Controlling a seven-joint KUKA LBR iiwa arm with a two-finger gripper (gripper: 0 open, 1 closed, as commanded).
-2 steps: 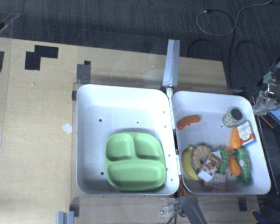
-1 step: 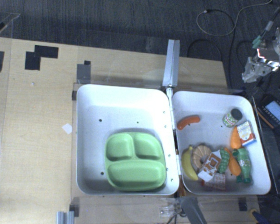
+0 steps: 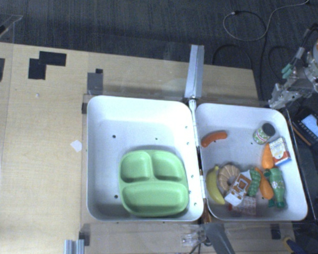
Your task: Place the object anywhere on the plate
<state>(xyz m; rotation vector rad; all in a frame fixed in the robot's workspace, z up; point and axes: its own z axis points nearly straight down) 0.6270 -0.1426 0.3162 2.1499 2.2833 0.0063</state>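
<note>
The green plate (image 3: 154, 183), divided into three sections, lies in the near part of the left bin (image 3: 103, 126) on the desk (image 3: 36, 144); the right bin (image 3: 239, 118) holds the clutter: a yellow banana (image 3: 214, 186) near its front left, a round bagel-like piece (image 3: 229, 176) just beside it, small boxes (image 3: 240, 193) and a green bottle (image 3: 276, 185) to the right, an orange carrot (image 3: 267, 156) behind; farther back lie a sausage (image 3: 214, 137) and a tin can (image 3: 264, 132); the gripper (image 3: 284, 93) hangs beyond the right bin's far right corner, carrying nothing visible; whether its fingers are apart or together cannot be told.
</note>
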